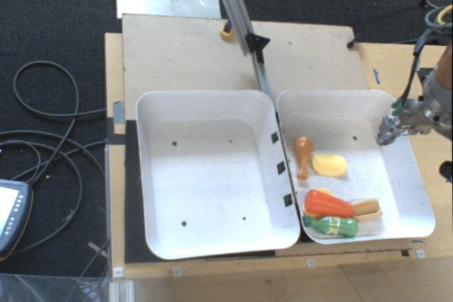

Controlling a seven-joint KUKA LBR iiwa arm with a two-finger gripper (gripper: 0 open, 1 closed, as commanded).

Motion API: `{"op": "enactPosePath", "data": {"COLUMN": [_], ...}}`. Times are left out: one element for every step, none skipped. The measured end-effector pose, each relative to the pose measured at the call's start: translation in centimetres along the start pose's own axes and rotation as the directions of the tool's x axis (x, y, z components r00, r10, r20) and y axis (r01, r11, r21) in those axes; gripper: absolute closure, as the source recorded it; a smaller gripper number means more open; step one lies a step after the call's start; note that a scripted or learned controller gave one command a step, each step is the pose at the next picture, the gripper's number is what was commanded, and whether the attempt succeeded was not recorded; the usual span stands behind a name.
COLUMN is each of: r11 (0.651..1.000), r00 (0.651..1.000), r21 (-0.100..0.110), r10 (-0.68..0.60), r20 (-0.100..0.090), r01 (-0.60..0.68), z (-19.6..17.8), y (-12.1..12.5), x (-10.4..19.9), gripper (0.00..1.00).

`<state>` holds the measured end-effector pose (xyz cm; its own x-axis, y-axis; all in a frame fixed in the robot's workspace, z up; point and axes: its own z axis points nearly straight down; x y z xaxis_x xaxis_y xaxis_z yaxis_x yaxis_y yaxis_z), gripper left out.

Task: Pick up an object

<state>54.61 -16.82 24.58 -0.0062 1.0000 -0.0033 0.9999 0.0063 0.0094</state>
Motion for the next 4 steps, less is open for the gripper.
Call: {"op": "enactPosePath", "data": {"r11": [1.000,1.000,1.000,1.000], "r00": [1.000,1.000,1.000,1.000], "r21": [0.002,0.007,0.009,0.008], "r10": [0.000,-0.004,-0.004,-0.004], "r20": [-0.001,-0.004,-0.005,-0.005], "r01": [0.000,0.004,0.004,0.004], "z": [-4.7,-3.3,-1.7,-0.1], "y": [0.2,1.4,2.6,4.8], "x": [-0.1,4.2,8.9,13.4], "gripper": [1.00,1.00,1.00,1.00]}}
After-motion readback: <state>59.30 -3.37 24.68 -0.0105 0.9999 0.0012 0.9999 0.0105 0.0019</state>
